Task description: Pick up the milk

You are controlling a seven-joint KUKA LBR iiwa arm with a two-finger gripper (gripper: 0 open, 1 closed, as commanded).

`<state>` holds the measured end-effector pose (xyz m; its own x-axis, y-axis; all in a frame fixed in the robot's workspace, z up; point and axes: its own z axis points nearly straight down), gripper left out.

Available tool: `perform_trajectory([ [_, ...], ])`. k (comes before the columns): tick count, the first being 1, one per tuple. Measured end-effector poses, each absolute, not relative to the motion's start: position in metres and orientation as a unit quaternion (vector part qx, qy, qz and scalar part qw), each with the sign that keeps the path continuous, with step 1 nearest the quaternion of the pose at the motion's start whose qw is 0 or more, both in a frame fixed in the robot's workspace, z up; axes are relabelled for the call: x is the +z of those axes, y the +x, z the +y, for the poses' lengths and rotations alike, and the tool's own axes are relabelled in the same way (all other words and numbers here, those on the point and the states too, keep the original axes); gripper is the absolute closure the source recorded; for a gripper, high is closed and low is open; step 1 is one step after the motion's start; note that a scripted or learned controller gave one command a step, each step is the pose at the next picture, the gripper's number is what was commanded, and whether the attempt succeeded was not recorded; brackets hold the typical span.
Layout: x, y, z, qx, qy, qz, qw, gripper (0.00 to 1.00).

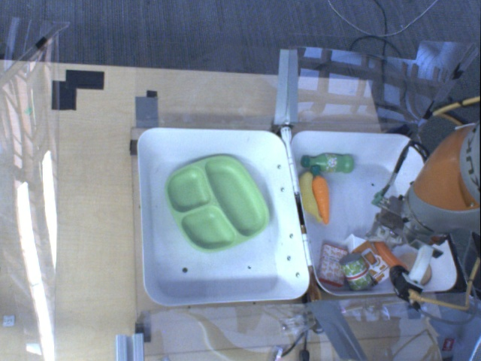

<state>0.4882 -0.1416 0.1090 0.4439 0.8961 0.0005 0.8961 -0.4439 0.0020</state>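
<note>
The milk (378,253) looks like a small orange and white carton. It lies tilted near the front of the right bin (353,201), against a green can (358,271). My gripper (391,226) hangs low over the bin's right side, just behind and above the carton. The grey wrist and its orange band (451,177) hide what lies under them. Whether anything is held cannot be made out.
A green bottle (328,162), a yellow banana (307,192) and an orange carrot (322,198) lie at the back left of the right bin. A pinkish packet (331,262) sits by the can. The left bin (158,277) holds a green divided plate (216,200).
</note>
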Motion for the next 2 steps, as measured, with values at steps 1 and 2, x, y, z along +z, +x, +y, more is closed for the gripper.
perform_trajectory([
  [1, 0.109, 0.488, -0.141, 0.0009, 0.85, 0.527, 0.001, 0.0],
  [2, 0.088, 0.491, -0.144, 0.0038, 0.757, 0.654, 0.004, 0.0],
])
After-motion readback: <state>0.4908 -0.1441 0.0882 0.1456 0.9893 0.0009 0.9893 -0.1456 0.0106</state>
